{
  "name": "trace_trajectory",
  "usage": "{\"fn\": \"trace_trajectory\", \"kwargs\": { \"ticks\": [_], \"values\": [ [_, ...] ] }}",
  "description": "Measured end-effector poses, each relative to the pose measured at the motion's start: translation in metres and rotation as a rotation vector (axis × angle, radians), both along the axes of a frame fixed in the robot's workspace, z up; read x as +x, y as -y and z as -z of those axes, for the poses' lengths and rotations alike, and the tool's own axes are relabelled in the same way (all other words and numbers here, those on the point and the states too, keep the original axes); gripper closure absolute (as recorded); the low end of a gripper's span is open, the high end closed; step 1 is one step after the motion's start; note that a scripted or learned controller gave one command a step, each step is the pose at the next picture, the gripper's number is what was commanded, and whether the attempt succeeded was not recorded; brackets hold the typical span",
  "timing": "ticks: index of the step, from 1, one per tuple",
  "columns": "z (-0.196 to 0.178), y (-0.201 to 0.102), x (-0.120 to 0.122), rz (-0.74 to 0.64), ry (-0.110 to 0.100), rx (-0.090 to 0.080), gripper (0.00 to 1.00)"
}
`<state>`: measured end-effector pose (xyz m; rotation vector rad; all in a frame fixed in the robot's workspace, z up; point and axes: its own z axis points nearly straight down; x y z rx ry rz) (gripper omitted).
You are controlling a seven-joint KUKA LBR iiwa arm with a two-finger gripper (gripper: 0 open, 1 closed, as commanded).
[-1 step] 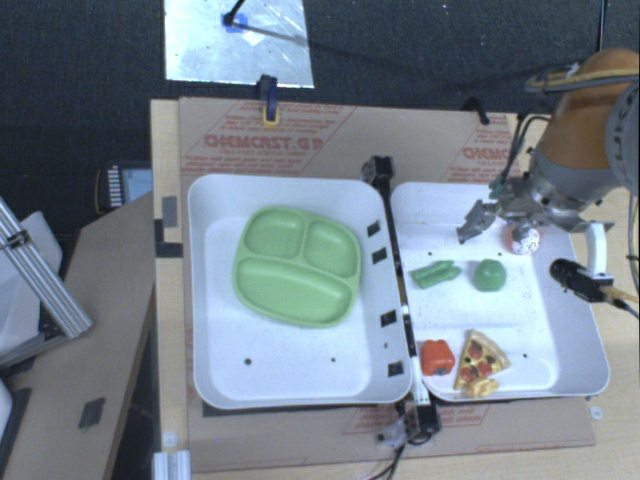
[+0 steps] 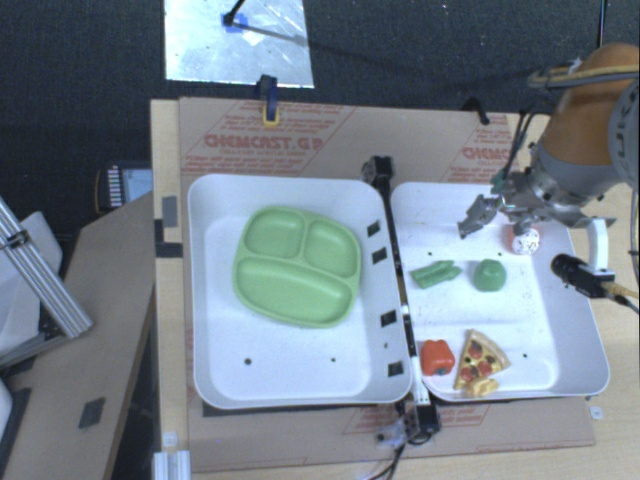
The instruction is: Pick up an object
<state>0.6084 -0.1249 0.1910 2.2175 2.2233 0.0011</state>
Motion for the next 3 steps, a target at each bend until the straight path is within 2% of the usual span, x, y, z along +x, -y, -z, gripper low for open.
{"fn": "trace_trajectory", "kwargs": {
  "ticks": [2,3],
  "values": [
    [0.108,0.0,0.004,0.001,-0.001,0.0,0.0],
    [0.095,0.001,0.006,0.001,0.003,0.0,1.0]
  ]
}}
